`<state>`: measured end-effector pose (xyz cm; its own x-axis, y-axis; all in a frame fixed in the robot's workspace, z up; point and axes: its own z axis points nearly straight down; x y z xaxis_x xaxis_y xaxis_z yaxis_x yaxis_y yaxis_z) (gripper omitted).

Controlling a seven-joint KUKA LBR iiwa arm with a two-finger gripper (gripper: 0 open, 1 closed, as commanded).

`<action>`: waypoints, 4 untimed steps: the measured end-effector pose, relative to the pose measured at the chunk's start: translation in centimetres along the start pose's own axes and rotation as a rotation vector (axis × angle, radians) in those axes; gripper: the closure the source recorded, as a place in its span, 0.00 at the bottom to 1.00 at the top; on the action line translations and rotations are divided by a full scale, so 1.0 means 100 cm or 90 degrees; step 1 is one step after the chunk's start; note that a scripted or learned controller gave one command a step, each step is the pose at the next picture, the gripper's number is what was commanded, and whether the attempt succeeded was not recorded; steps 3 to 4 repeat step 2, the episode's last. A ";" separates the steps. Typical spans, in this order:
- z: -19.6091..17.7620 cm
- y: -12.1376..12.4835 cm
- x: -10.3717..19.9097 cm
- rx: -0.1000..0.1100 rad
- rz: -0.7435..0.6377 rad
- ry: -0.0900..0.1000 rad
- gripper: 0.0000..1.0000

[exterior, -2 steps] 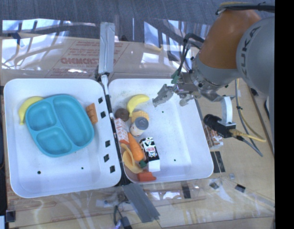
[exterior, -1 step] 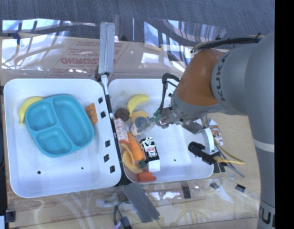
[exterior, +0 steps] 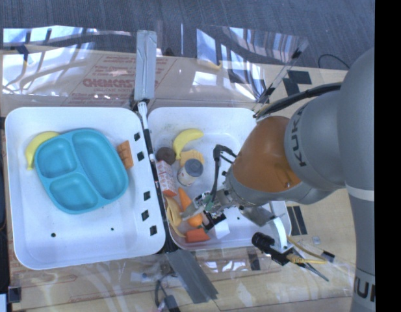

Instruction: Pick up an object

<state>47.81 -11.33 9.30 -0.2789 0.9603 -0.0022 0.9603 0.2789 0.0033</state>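
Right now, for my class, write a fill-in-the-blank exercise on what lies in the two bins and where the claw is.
1. The blue tray lies in the ____ bin.
2. The banana in the right bin is ____ in colour.
3. The claw is over the ____ bin.
4. The arm has an ____ band above its wrist.

Missing words: left; yellow; right; orange

The arm is grey and rounded, with a glossy orange band, white KUKA lettering and thin black cables.
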 end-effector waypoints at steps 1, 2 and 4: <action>-0.010 0.001 0.000 -0.001 -0.003 0.000 1.00; -0.100 0.054 0.077 0.000 0.016 0.002 1.00; -0.100 0.054 0.077 0.000 0.016 0.002 1.00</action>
